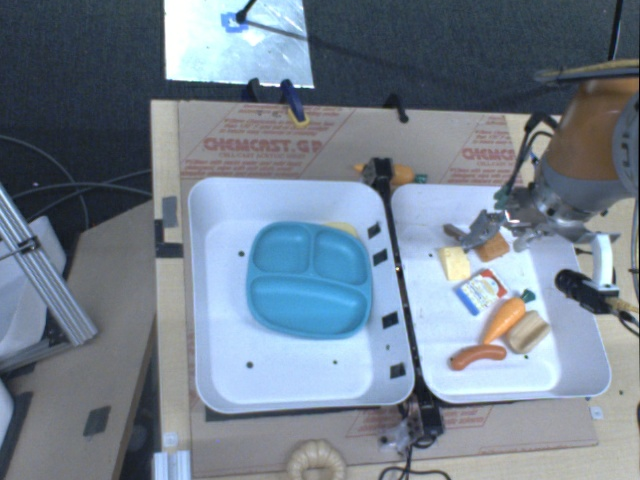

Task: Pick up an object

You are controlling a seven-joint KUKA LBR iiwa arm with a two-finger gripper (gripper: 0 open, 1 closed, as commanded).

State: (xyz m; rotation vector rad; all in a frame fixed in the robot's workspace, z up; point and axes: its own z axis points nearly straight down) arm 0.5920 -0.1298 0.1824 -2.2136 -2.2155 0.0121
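Currently I note the tool (pixel 482 234) clenched on a brown block (pixel 492 247) over the right bin (pixel 580 368), near the cheese slice (pixel 455 263).

Right bin (pixel 430 368): near-left floor open; cheese (pixel 455 263), packet (pixel 479 292), carrot (pixel 505 317), roll (pixel 528 332), sausage (pixel 477 356) crowd centre and right. Left bin (pixel 215 298): blue tray (pixel 308 278) fills the middle, margins free. Yellow item behind tray, possibly food.

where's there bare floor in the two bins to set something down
Left bin: a bare strip along its near edge below the blue divided plate, and a narrower one on the plate's left. Right bin: its near left corner, left of the hot dog. Crowded: the right bin's middle, around the carrot and the end effector.
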